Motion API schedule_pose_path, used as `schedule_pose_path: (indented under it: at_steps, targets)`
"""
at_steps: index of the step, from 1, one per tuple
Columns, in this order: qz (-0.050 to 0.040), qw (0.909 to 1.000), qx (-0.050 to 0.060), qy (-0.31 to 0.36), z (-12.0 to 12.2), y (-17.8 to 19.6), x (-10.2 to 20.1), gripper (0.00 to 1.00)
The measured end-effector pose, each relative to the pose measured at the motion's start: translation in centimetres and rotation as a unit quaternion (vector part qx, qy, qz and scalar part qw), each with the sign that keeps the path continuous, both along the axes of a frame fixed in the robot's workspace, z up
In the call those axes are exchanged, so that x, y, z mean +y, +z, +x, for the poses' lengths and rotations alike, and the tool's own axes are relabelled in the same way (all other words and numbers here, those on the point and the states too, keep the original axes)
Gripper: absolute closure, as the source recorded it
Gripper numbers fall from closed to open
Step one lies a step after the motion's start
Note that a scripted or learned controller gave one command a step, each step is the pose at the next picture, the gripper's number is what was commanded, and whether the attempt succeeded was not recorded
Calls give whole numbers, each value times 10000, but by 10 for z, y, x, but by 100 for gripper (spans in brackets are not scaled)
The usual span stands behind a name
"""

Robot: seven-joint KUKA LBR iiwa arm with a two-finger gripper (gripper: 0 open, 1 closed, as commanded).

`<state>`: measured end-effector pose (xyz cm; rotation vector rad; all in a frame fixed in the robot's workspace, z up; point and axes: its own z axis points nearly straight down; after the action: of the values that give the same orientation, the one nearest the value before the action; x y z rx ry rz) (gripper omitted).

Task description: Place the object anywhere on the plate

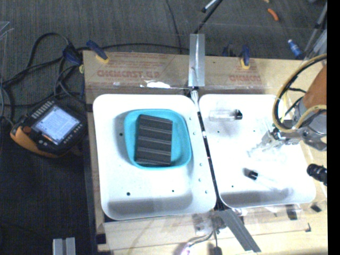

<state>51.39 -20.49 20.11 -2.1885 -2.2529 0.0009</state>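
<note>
Sitting flat on the blue plate (pixel 181 142) in the left bin (pixel 106 158): dark ribbed block (pixel 154 139). Gripper (pixel 276 137) is hovering over the right bin (pixel 234 179); finger state unreadable from here.

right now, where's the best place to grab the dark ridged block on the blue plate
Probably across the dark ridged block's two long sides, coming straight down. It lies flat on the blue plate, so only those long sides offer a hold, and they run parallel.
</note>
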Motion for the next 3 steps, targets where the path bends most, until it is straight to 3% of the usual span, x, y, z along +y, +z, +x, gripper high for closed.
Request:
schedule_pose_path:
  at_steps: [1, 2, 3]
  targets:
    - [0, 10000, 0, 0, 0, 0, 0, 0]
    - [3, 9994, 19, -356, -26, -47, 53, 0]
    - [-67, 9985, -18, -546, -32, -42, 101, 0]
